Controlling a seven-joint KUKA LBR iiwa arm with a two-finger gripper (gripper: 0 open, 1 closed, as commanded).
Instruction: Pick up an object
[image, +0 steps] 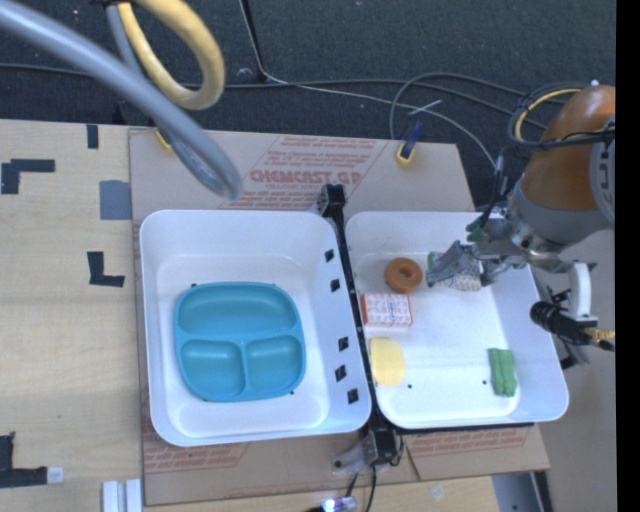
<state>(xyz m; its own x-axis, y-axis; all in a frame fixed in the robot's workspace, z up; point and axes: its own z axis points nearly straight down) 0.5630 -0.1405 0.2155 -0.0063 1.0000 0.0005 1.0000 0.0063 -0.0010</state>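
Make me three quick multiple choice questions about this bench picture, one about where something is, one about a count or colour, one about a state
1. Where does the blue divided tray lie?
A. In the left bin
B. In the right bin
C. On the cardboard outside the bins

2. How many compartments does that tray have?
A. Two
B. Three
C. Five

3. How does the brown ring stand relative to the claw?
A. Lifted clear above the bin
B. Stacked on the yellow piece
C. Lying on the bin floor beside the claw

Answers:
1 A, the tray sits inside the left bin.
2 B, one wide section above two smaller ones.
3 C, the ring rests flat in the right bin, just left of the claw, apart from the yellow piece.
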